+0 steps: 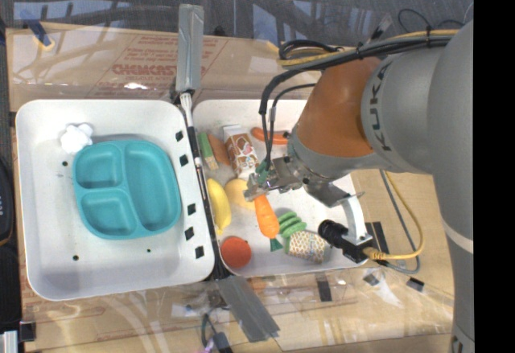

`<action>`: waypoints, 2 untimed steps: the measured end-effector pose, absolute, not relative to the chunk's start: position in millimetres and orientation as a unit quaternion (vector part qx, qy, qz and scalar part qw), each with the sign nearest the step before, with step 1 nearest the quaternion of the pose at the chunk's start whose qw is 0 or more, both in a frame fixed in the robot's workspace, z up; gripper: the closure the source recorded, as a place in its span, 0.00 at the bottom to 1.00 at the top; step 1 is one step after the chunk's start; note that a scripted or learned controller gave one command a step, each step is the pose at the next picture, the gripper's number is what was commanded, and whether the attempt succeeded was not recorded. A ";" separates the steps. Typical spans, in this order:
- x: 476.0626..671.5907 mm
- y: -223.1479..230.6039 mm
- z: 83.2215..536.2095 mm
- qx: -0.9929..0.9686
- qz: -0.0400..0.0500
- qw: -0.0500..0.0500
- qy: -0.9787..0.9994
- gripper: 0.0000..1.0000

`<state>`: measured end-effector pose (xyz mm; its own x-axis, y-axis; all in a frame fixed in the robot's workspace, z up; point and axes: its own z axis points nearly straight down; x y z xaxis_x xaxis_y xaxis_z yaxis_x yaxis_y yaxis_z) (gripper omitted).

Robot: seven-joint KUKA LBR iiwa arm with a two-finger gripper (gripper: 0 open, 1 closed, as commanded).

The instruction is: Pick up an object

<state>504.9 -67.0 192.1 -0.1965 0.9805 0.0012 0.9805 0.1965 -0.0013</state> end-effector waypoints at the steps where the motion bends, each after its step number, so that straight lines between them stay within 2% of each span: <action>1: 477.2 -107.8 205.0 -0.697 0.001 0.003 -0.717 1.00; 2: 529.6 -123.4 236.3 -0.737 0.001 0.002 -0.676 1.00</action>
